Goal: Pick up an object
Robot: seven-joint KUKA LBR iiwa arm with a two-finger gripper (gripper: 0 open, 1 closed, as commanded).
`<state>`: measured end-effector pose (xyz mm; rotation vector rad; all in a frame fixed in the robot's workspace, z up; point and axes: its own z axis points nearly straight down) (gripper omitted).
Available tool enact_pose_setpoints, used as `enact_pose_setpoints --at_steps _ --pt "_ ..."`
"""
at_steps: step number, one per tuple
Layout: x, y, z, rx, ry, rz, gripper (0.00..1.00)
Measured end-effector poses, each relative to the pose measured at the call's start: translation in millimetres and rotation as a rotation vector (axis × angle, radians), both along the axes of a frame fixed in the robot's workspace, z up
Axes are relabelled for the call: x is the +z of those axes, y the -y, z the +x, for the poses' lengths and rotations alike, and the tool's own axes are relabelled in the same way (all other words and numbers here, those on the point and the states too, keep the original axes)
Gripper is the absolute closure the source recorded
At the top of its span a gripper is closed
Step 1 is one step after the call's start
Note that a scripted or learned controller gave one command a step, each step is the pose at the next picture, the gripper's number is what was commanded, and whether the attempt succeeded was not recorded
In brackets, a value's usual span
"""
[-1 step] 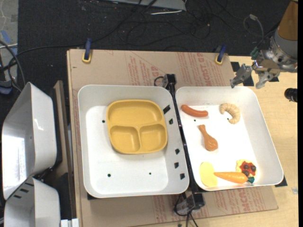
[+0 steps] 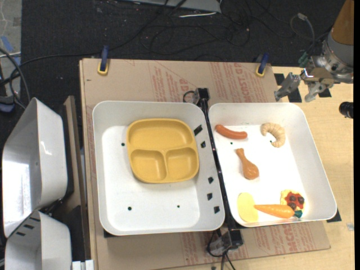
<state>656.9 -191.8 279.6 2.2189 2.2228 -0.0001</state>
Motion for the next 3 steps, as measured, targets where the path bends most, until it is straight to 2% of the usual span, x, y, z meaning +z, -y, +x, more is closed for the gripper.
enact_pose_setpoints --at_steps 1,3 --pt "-60.1 6.0 -5.9 -0.004 -0.006 0.001 0.0" --pt "-168.0 -5.7 -16.1 0.001 -0.006 0.002 0.0"
